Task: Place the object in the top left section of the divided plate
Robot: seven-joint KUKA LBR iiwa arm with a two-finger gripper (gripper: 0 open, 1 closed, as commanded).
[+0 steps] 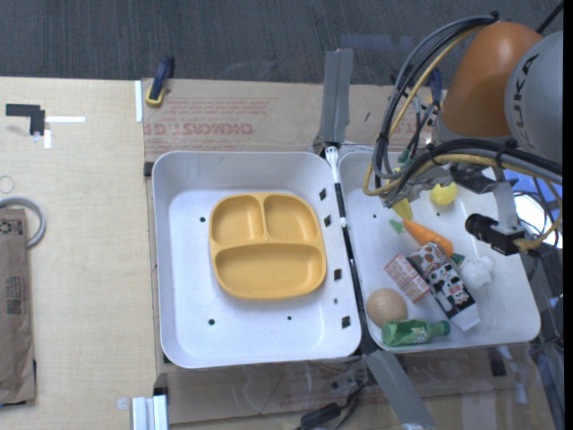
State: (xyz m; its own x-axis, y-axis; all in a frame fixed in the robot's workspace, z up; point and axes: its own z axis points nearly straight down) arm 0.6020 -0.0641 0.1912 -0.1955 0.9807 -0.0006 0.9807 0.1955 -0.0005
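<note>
I read this as the picking step, with nothing yet carried across: the yellow divided plate [267,245] sits bare in the left bin [179,267], its top left section [236,218] waiting. From my seat the arm [501,70] hangs over the back of the right bin [510,321], and the tool [405,179] is low among the cables near the bin's far left corner; I cannot tell how it is set or whether it has hold of anything. The candidates all lie in the right bin: a toy carrot [428,235] just beside the tool, a yellow lemon-like piece [443,193], a small carton [407,278], a black-and-white carton [449,287], a tan egg [386,305] and a green bottle [414,331]. The task does not say which one is meant. Next, I judge, comes a firm grasp, a lift clear of the wall between the bins, then a drop into the far left compartment. Readable writing is scant: red mirrored print on the cardboard [215,115] behind the bins, partly "CHEMICAL", and "KU" on the arm's casing.
</note>
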